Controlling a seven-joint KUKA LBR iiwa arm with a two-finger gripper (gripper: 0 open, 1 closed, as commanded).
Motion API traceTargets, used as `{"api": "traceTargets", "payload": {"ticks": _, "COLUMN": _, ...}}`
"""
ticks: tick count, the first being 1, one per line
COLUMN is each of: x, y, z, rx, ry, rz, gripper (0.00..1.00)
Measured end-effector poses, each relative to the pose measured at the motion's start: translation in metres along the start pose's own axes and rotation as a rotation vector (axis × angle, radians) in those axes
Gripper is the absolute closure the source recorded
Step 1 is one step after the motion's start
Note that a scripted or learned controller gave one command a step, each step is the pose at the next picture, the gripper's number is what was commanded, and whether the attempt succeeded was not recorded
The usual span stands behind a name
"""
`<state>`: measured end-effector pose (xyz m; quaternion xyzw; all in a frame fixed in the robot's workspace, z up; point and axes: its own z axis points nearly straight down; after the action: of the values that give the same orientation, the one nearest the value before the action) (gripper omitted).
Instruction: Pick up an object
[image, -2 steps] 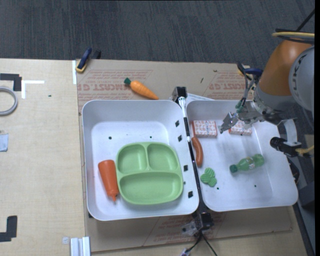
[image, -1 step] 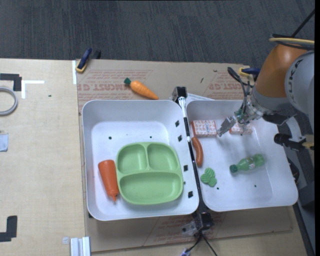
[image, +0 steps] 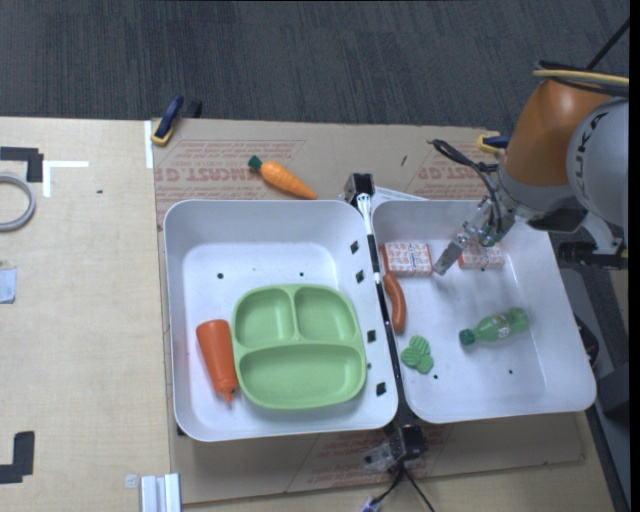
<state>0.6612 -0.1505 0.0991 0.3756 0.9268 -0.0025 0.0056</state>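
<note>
By claw (image: 458, 252): box (image: 408, 258), bottle (image: 494, 327), sausage (image: 396, 303).

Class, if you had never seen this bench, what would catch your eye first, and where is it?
Probably the green divided plate filling the left bin, an orange carrot at its left. Next, the arm's orange band at upper right, its gripper low in the right bin beside a small red-and-white box.
</note>
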Motion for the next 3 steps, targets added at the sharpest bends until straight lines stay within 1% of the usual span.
{"api": "traceTargets", "payload": {"ticks": 1, "x": 0.052, "y": 0.022, "z": 0.004, "rx": -0.002, "ry": 0.011, "rz": -0.164, "gripper": 0.00}}
{"api": "traceTargets", "payload": {"ticks": 2, "x": 0.011, "y": -0.043, "z": -0.038, "rx": -0.003, "ry": 0.008, "rz": -0.139, "gripper": 0.00}}
{"api": "traceTargets", "payload": {"ticks": 3, "x": 0.009, "y": -0.010, "z": 0.001, "rx": -0.006, "ry": 0.002, "rz": -0.260, "gripper": 0.00}}
